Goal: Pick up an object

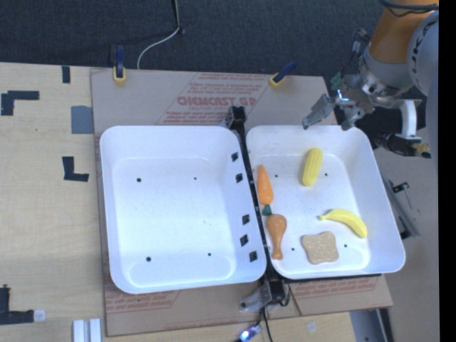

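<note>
Currently right bin (370, 164) holds corn (311, 166), carrot (264, 184), banana (346, 221), drumstick (276, 233), toast (319, 247), well spaced. Hand (329, 112) spread wide, grasping nothing, above the bin's far rim.

Both bins (171, 276) are white. The corn (311, 167) and banana (346, 221) are yellow, the carrot (264, 185) is orange, the chicken leg (276, 234) is orange-brown, the toast (320, 248) is tan. The cardboard (206, 98) has red print.
</note>
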You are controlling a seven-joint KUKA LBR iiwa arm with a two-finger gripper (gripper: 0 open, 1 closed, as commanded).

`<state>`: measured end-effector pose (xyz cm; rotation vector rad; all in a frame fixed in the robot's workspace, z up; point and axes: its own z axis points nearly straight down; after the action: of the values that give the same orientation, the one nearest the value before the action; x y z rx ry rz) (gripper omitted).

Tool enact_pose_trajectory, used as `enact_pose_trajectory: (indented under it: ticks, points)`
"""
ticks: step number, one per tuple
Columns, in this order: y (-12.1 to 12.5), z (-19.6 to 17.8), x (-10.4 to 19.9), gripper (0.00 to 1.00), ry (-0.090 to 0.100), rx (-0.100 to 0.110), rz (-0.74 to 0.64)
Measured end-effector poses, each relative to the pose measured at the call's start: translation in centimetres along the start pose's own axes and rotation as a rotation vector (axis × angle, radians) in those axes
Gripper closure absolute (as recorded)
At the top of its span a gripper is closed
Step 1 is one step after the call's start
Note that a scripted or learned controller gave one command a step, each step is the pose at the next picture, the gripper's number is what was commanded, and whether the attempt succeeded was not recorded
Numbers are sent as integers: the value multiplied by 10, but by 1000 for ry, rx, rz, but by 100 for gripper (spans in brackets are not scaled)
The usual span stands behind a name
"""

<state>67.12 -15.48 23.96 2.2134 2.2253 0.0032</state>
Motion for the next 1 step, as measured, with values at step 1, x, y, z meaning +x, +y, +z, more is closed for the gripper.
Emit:
enact_pose_trajectory:
  ticks: [1]
  points:
    - [-51,30,2,0,0,10,7]
